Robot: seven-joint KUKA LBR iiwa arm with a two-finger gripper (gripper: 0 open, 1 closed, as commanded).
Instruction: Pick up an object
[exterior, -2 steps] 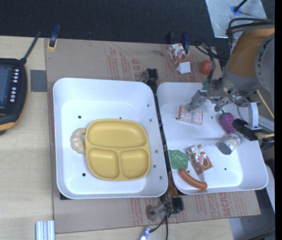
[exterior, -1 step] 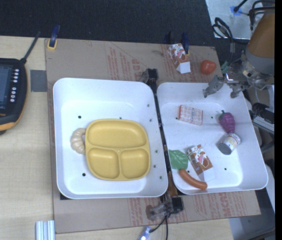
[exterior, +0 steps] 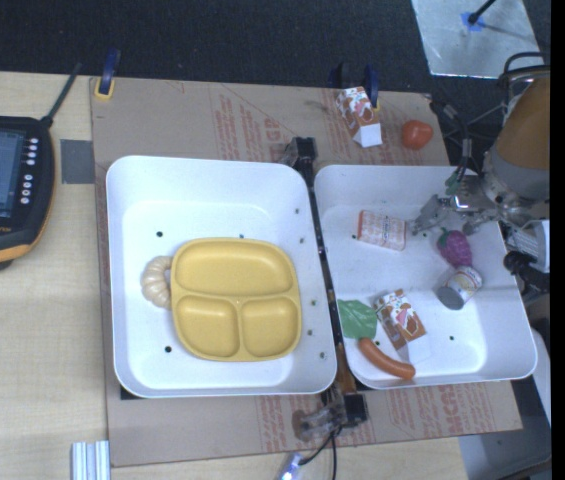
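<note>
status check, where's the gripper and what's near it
Gripper low over right bin. Nothing seen in its grasp. Purple item just beside it, small can close by.

We see open floor in the right bin's [exterior: 522, 363] middle (items ring it); the yellow tray [exterior: 234, 298] covers most of the left bin [exterior: 132, 268].
</note>
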